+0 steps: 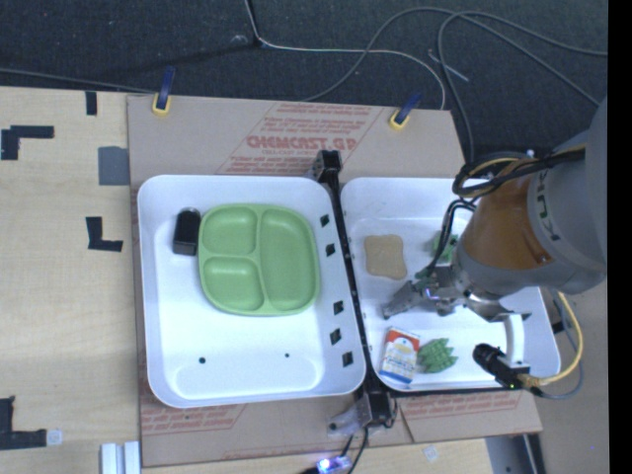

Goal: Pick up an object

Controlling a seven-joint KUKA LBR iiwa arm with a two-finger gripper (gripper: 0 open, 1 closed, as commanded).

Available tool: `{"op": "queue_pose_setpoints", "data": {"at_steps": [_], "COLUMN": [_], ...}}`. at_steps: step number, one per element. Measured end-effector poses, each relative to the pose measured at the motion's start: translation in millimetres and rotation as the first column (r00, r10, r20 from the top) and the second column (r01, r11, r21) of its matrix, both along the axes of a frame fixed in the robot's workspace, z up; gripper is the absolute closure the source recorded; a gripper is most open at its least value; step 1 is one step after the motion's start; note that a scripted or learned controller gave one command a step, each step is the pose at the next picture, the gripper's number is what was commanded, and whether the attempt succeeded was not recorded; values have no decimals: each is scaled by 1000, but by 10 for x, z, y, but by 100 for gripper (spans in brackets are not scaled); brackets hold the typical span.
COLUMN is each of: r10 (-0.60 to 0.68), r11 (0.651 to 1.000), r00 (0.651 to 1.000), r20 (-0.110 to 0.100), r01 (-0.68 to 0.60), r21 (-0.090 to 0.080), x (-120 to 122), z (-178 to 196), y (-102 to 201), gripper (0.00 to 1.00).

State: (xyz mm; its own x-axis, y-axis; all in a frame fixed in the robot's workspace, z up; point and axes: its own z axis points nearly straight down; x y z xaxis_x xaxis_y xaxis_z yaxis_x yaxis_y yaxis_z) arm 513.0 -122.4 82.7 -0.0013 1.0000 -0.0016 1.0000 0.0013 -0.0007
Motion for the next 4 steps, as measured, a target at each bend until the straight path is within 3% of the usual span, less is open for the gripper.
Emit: {"op": "queue_pose_setpoints", "data": {"at_steps": [1,2,4], "r10": [-1,-1,0], "r11": [1000,1000,1000], "r00": [1000,1000,1000], "r20": [2,2,5], "r01": [1,1,0], "r21": [-1,1,0], "x": [8,-64,42], "z": [128,703,1702], "y": [-4,-48,-36], "gripper": [100,100,100]}}
